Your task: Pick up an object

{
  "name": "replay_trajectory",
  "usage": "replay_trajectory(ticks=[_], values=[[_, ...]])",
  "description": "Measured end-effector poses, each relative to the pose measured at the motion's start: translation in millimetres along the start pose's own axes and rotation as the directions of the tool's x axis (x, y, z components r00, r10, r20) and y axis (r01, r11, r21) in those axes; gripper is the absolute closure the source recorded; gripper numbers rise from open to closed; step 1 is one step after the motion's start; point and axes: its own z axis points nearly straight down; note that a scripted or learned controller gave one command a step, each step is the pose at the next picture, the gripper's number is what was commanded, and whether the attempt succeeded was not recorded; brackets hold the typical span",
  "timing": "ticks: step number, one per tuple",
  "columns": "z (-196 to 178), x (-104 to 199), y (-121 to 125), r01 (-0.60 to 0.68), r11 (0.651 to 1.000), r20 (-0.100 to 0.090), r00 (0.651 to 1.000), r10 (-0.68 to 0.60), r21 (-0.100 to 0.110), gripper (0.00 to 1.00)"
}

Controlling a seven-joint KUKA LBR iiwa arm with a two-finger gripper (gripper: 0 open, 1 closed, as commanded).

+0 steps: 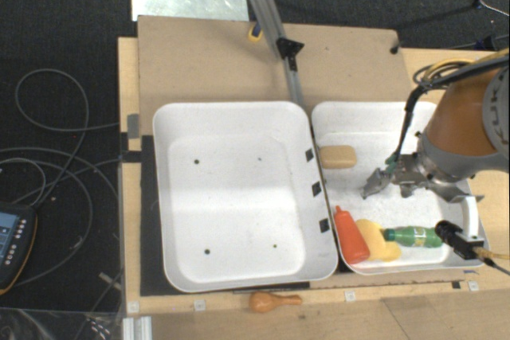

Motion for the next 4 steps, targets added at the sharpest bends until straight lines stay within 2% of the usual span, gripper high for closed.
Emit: replay_trajectory(ticks=[1,2,3,4], values=[[48,0,0,0.001,1.000,-0.001,1.000,-0.001,-0.001,0.00],[35,0,1,0.000,1.000,0.000,1.000,0.000,-0.006,1.00],[-10,-5,6,0.003,1.000,0.002,1.000,-0.003,-0.010,1.00],[-74,-4,10,0.006,1.000,0.003,1.000,-0.005,-0.013,1.00]])
